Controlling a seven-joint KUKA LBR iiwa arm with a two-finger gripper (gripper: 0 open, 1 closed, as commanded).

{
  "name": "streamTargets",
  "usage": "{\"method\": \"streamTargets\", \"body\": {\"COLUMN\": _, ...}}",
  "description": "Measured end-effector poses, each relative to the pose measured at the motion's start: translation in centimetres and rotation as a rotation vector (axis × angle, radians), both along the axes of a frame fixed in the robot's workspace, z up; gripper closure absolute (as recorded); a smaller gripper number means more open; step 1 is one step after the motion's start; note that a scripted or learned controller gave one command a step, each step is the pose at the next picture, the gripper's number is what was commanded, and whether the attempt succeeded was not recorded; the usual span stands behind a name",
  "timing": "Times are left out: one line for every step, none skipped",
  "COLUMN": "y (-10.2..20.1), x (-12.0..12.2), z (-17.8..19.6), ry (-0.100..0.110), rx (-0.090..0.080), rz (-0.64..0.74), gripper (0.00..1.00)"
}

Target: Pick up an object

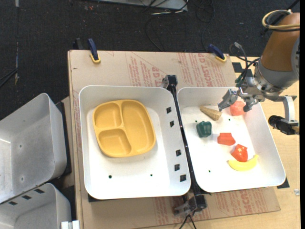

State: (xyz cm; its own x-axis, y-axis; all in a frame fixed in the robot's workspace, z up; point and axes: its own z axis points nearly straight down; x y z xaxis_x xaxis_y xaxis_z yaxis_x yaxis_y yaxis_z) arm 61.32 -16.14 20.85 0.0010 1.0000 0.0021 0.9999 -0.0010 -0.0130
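My gripper [238, 102] hangs over the far end of the right bin [267, 142], its fingers spread apart. A pink-red piece [237, 109] sits between the two fingers, low against the bin floor. A tan cone [210, 112] lies just left of the gripper. Further forward lie a dark green pepper [204, 129], a red block [226, 139], a red strawberry-like piece [239, 152] and a yellow banana [243, 163].
The left bin [95, 175] holds a yellow divided plate [124, 128]. A black divider [180, 137] runs between the bins. Grey tubs [28, 142] stand at the left, off the bench. Blue clamps [93, 50] grip the far bench edge.
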Motion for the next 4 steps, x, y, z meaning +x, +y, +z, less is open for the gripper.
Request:
{"method": "streamTargets", "body": {"y": 0.0, "x": 0.3, "z": 0.7, "ry": -0.013, "rx": -0.002, "rz": 0.003, "gripper": 0.0}}
{"method": "streamTargets", "body": {"y": 0.6, "x": -0.3, "z": -5.4, "ry": -0.008, "rx": -0.001, "rz": 0.001, "gripper": 0.0}}
{"method": "streamTargets", "body": {"y": 0.3, "x": -0.4, "z": -11.8, "ry": -0.009, "rx": -0.002, "rz": 0.0, "gripper": 0.0}}
{"method": "streamTargets", "body": {"y": 0.3, "x": -0.4, "z": -11.6, "ry": -0.013, "rx": -0.002, "rz": -0.001, "gripper": 0.0}}
